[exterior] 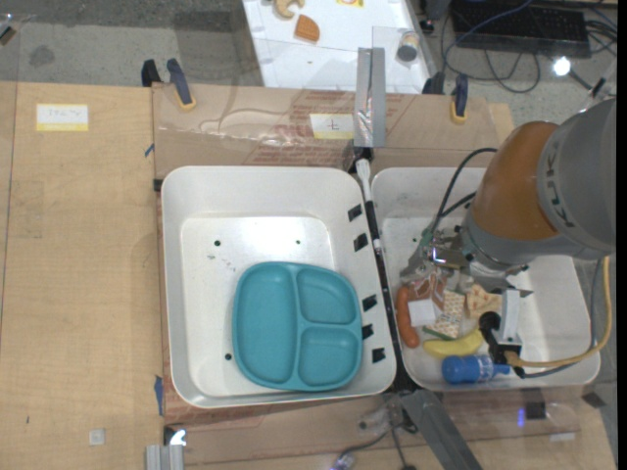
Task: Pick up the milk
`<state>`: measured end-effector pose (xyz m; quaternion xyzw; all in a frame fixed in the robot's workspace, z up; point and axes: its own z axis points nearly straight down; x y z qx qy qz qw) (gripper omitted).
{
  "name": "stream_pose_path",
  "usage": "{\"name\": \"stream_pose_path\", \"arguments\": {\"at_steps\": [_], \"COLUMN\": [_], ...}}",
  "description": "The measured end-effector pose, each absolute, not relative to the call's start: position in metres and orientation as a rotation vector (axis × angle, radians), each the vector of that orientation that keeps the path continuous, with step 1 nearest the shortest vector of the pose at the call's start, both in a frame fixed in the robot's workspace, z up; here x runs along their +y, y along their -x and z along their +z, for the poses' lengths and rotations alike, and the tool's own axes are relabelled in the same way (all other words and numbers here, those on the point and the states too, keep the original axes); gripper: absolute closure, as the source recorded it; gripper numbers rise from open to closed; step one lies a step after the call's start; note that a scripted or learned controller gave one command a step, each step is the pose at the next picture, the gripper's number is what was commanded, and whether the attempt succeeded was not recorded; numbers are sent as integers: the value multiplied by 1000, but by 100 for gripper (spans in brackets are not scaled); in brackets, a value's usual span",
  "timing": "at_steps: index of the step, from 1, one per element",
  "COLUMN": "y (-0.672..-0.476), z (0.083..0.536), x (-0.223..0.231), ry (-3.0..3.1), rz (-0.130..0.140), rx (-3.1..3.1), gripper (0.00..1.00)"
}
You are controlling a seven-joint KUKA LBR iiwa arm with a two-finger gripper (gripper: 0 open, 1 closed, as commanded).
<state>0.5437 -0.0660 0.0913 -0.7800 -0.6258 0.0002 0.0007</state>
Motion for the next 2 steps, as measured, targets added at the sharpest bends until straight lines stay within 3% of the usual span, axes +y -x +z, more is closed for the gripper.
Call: {"name": "stream_pose_path", "arguments": {"at_steps": [1, 2], "y": [-544, -561], "z": [102, 192], "x": [-68, -30], "ry": [2458, 2415], "rz": [-3, -1], "rx": [-1959, -2010], "gripper": [100, 100]}}
